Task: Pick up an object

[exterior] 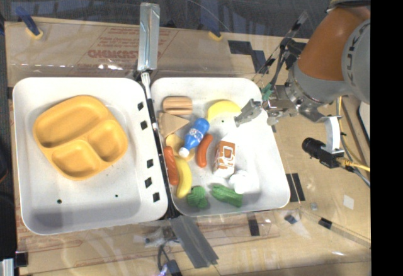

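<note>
A wooden tabletop carries two white bins side by side. The left bin holds a yellow divided tray. The right bin holds toy food: a blue bottle, a banana, a lemon, a small carton and green vegetables. The pincer hangs over that bin's upper right part, just beside the lemon, grasping nothing; whether it is spread or clenched I cannot tell

Two bins sit side by side on the surface. The left bin holds a compartment tray. The right bin holds crowded toy foods, with the tool above its right edge.
</note>
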Motion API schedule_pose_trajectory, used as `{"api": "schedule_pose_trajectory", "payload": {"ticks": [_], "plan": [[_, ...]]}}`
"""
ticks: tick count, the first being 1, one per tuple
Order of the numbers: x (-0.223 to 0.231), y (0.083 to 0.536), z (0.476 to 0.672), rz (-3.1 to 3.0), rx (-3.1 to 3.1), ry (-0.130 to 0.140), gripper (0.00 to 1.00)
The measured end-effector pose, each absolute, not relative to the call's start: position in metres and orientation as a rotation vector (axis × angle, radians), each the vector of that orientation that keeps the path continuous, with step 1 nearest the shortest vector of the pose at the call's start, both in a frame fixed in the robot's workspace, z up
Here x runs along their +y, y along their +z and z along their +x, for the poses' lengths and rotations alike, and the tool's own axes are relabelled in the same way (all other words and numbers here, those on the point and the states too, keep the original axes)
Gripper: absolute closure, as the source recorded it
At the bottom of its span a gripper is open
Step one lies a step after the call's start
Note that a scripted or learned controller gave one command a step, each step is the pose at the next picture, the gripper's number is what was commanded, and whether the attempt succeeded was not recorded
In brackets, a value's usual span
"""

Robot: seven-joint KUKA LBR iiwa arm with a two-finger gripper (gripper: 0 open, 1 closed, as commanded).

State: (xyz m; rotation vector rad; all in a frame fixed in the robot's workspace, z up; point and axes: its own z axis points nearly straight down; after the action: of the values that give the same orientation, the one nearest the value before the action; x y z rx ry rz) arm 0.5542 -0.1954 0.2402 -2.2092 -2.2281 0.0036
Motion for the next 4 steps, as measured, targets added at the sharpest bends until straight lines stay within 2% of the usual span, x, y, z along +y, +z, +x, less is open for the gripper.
{"api": "schedule_pose_trajectory", "payload": {"ticks": [1, 2, 3, 4], "plan": [[-0.182, 0.121, 0.546, -2.675, -1.629, 0.010, 0.00], [-0.137, 0.091, 0.476, -2.781, -1.451, 0.003, 0.00], [-0.099, 0.090, 0.526, -2.838, -1.335, 0.006, 0.00], [-0.099, 0.099, 0.525, -2.833, -1.338, 0.012, 1.00]]}}
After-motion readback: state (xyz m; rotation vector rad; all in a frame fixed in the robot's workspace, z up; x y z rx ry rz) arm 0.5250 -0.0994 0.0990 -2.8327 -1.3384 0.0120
